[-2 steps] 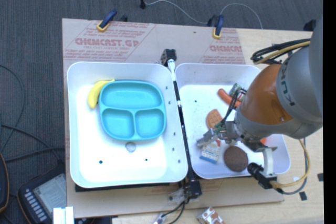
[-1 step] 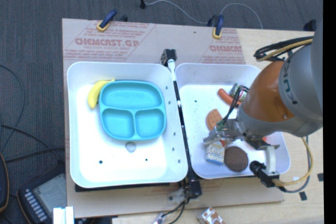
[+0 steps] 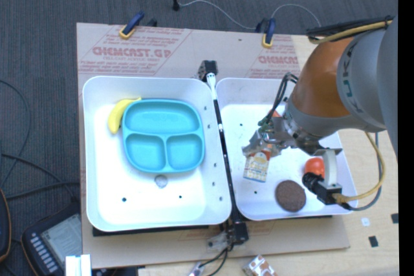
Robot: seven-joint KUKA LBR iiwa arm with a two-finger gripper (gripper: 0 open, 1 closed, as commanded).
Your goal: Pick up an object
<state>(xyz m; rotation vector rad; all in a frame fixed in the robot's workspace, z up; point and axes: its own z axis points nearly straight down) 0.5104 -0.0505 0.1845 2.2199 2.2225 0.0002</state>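
Orange-banded arm reaching into the right bin [image 3: 240,202], and we see the gripper [image 3: 261,145] low over a small labelled packet [image 3: 256,168], touching its top; whether it's clamped, we cannot tell. Just beside, a brown round disc [image 3: 290,195] and something red [image 3: 315,166]. Left bin [image 3: 103,203]: blue divided plate [image 3: 163,136], banana [image 3: 118,114] alongside.

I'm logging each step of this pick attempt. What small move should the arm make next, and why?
Probably a short, straight lift. The gripper sits low in the right bin, right at the top of the small labelled packet, well apart from the brown disc. Whether it truly has the packet is unclear, so a small rise would show it.
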